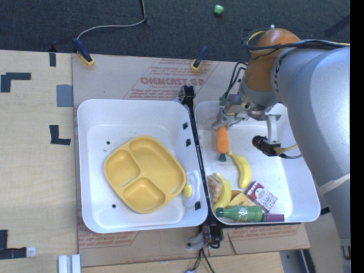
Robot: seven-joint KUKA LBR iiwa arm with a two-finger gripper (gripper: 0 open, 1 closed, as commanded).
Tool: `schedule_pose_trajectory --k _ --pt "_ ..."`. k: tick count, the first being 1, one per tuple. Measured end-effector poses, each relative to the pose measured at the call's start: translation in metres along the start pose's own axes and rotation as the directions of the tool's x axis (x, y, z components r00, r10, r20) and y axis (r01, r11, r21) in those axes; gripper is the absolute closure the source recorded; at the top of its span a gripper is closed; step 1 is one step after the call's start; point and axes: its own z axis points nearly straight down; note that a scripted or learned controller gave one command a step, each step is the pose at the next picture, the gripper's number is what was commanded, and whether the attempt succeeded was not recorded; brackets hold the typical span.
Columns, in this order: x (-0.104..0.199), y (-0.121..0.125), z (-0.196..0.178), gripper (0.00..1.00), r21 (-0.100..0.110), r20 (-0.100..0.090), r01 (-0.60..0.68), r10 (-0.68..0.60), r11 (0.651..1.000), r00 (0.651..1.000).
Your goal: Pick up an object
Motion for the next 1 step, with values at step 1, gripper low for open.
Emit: schedule_pose_trajectory --k 1 --pt "0.0933 -0.0584 -0.0896 1.0 0.001 -0.002 0.0 0.0 1.0 1.0"
